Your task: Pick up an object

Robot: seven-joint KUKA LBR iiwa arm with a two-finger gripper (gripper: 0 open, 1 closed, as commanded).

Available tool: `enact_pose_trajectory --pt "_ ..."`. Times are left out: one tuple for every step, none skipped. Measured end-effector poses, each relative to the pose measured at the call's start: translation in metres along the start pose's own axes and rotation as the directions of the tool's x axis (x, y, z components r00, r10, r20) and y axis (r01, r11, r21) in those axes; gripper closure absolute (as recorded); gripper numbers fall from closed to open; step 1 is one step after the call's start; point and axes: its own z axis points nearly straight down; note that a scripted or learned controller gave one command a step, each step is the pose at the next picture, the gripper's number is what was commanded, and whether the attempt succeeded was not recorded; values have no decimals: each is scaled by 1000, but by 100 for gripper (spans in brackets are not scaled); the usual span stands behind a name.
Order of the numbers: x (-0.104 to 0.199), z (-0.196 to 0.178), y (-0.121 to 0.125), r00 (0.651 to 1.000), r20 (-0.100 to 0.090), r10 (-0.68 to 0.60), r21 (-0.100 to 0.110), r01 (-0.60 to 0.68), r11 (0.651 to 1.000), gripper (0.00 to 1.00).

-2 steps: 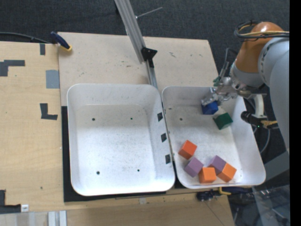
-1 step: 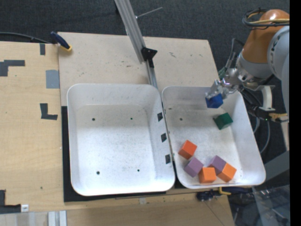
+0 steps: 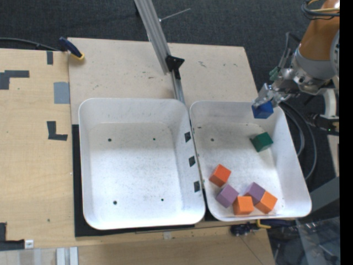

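Claw [image 3: 267, 99] clamped on the blue cube [image 3: 263, 110], raised over the right bin [image 3: 292, 164] at its one o'clock corner — pick looks done, only holding left — green cube [image 3: 261, 141] and others lie below.

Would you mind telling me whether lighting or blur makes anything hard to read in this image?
Camera view: lighting is even and soft, no glare on the white bins; cubes cast faint shadows; the tool above the blue cube looks slightly blurred, so its grip is unclear.
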Motion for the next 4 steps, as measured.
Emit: enact_pose_trajectory --pt "1 -59 -7 1000 0 0 -2 0 1000 100" --pt "52 -43 -20 1000 -3 -3 6 3 1000 100" --pt "104 -45 -34 1000 -3 -4 6 5 1000 100" --pt "157 -40 -64 1000 -3 -4 8 4 1000 100"
